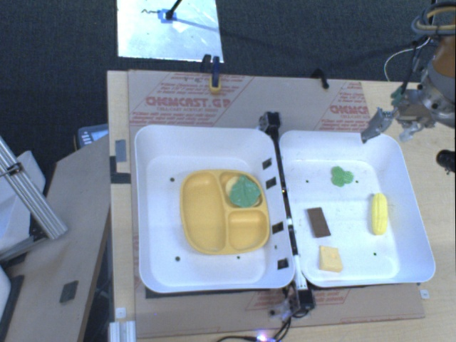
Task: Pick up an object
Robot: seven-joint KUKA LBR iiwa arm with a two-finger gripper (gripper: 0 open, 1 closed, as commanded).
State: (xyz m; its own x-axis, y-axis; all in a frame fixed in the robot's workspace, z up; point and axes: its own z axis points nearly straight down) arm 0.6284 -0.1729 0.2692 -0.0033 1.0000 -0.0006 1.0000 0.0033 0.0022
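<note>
The right bin [410,191] holds a green leafy piece [341,177], a yellow corn cob [379,214], a brown chocolate bar [318,221] and a yellow cheese wedge [330,258]. My gripper [392,125] hovers above the bin's far right corner, well clear of all of them. Its two fingers [373,126] are spread apart with nothing between them. In the left bin [153,191] sits a yellow divided plate [206,219] with a green lettuce leaf [244,192] in its upper right compartment.
A black hinge strip [278,191] runs between the two bins. The bins rest on a cardboard-covered bench [185,102]. A reflective panel [167,20] lies behind the bench, and a metal rail [25,191] sticks in at the left.
</note>
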